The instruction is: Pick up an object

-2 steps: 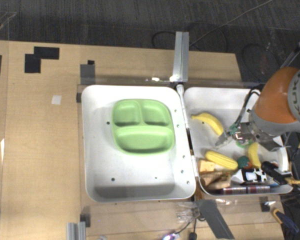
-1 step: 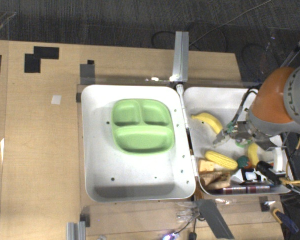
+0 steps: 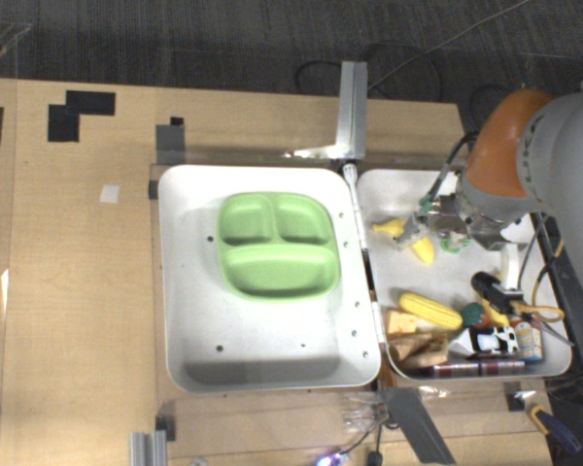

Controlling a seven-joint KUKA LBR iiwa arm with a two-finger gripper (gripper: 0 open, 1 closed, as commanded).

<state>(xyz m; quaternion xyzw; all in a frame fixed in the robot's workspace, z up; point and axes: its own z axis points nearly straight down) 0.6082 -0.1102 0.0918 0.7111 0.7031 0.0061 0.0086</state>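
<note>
Two white bins (image 3: 175,289) sit on a tan bench (image 3: 68,289), dark carpet (image 3: 175,27) behind.

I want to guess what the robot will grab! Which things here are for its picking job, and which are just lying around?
For the job:
- gripper, above the right bin
- yellow piece under it
- banana
- corn cob
- marker pen

Just lying around:
- green divided plate
- left bin holding it

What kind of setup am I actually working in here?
Most likely a lab bin-picking bench: two white bins set in a wooden bench, a green divided plate in one, toy corn and clutter in the other.
</note>
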